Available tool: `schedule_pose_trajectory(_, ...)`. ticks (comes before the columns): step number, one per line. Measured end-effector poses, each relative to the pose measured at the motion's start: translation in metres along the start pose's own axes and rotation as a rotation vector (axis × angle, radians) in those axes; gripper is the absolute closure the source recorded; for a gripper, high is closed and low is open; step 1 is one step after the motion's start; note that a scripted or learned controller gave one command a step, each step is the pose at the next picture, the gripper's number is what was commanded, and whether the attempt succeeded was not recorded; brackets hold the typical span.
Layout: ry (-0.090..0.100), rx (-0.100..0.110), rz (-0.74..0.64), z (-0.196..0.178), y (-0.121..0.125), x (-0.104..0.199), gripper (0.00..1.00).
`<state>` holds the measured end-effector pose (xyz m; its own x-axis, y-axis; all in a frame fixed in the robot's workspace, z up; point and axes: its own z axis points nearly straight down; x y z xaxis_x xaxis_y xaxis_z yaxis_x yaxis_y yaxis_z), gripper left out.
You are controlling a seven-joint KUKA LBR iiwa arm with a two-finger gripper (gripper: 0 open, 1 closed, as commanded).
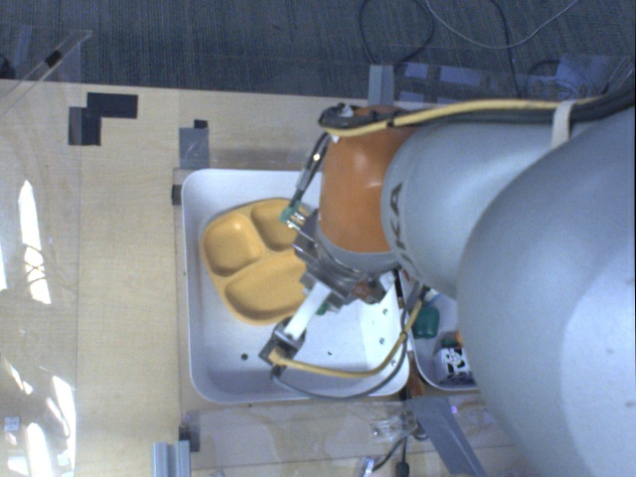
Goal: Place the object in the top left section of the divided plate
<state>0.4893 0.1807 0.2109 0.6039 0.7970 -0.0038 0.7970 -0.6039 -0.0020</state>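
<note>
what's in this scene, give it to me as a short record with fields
left bin: white, holds the plate
plate: yellow divided plate, lying flat, its right part covered by the arm
arm: grey with an orange band, reaching in from the right over the left bin
right bin: a corner shows under the arm
right bin contents: a green thing; the rest is hidden
task state: no object seen in the plate's visible sections

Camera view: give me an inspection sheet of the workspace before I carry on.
surface: wooden bench; white left bin and right bin.
job's things: yellow plate in left bin, right side under the arm.
clutter: green thing and white-and-black thing in right bin.
grippers: gripper over the plate's right edge.
cables: black cables on the carpet.
surroundings: dark carpet beyond bench; black marks on bench.
</note>
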Motion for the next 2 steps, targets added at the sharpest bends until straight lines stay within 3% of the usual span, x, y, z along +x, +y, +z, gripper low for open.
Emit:
schedule_pose_trajectory(1,0.001,-0.002,0.096,-0.038,0.046,0.020,1.00)
schedule_pose_trajectory(2,-0.001,0.001,0.127,0.073,0.064,0.009,1.00)
